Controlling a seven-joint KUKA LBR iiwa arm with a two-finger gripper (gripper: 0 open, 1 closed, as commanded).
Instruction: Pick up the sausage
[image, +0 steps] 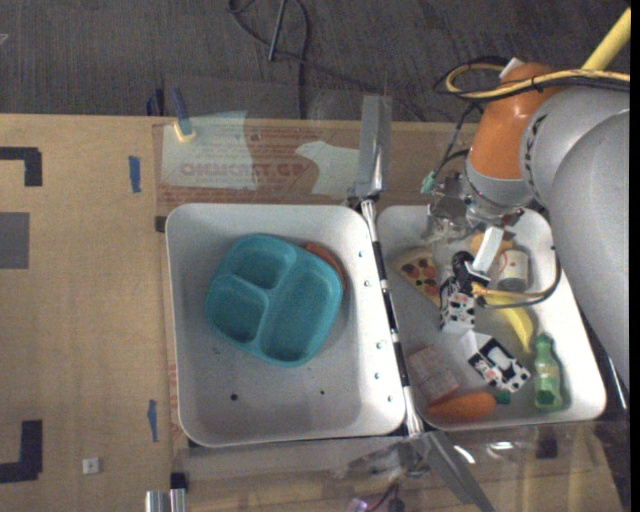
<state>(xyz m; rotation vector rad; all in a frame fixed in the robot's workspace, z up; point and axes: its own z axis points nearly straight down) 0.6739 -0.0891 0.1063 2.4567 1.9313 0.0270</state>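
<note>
Sausage (328, 256): reddish-brown, smooth, elongated. Only a narrow curved strip is exposed; the remainder is hidden by the upper right edge of the teal compartment plate (272, 298), which it touches. It lies flat on the floor of the view's left-hand bin (200, 400). Position relative to the gripper (448, 222): in the neighbouring bin, toward the view's left and slightly lower in the frame, well apart, with both bin rims between.

A robotics lab: wooden bench (80, 330) marked with tape (135, 172), two white bins (250, 405), an industrial arm (585, 160).
</note>
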